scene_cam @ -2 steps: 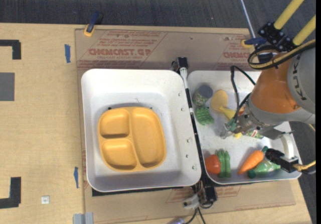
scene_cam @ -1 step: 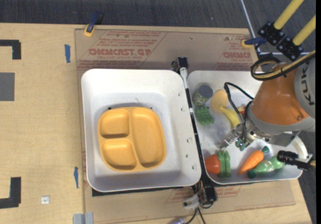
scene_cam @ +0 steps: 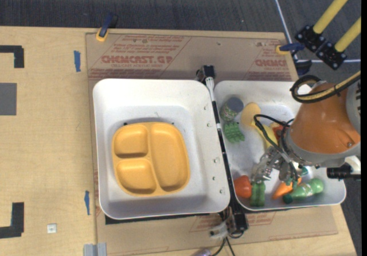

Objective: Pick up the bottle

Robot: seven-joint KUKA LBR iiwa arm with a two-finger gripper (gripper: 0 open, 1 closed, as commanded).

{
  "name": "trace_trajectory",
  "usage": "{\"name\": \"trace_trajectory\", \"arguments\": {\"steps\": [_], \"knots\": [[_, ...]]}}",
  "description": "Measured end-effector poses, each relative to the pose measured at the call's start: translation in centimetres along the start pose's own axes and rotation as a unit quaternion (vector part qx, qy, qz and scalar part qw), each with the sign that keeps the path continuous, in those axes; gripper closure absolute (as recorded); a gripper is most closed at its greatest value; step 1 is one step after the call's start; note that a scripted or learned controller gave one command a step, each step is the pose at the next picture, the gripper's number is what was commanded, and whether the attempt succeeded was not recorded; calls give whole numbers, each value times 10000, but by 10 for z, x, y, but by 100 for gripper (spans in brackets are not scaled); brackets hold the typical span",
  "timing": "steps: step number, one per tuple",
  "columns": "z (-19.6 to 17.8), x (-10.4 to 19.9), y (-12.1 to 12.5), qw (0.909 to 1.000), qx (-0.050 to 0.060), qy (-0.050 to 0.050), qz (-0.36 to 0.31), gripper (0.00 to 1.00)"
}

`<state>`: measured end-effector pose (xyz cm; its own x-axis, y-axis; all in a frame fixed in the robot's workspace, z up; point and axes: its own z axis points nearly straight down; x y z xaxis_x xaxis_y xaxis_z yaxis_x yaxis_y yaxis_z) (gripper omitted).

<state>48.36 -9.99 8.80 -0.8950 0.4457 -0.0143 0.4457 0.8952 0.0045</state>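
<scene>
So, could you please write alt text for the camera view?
The arm's tool hangs low over toys crowded in the right bin, near a small bottle at the bin's far side. The left bin holds a yellow divided tray.

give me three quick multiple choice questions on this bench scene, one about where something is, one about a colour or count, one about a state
1. Where does the divided tray lie?
A. in the left bin
B. in the right bin
C. on the cardboard outside the bins

2. What colour is that tray?
A. blue
B. yellow-orange
C. white

3. Where is the gripper right now?
A. raised over the left bin
B. parked off the bench
C. low in the right bin among the toy items

Answers:
1. A, the tray sits in the middle of the left bin.
2. B, all three of its compartments are yellow-orange against the white bin.
3. C, the gripper reaches down into the right bin, beside the tomato-like red piece and the green item; whether it grips anything cannot be told.
</scene>
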Motion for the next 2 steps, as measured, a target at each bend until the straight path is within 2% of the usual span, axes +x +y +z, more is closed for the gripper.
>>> {"name": "trace_trajectory", "arguments": {"steps": [1, 2], "knots": [[0, 2, 2, 9999, 9, 5, 118, 100], [-115, -9, -12, 9820, 1, 45, -1888, 100]]}}
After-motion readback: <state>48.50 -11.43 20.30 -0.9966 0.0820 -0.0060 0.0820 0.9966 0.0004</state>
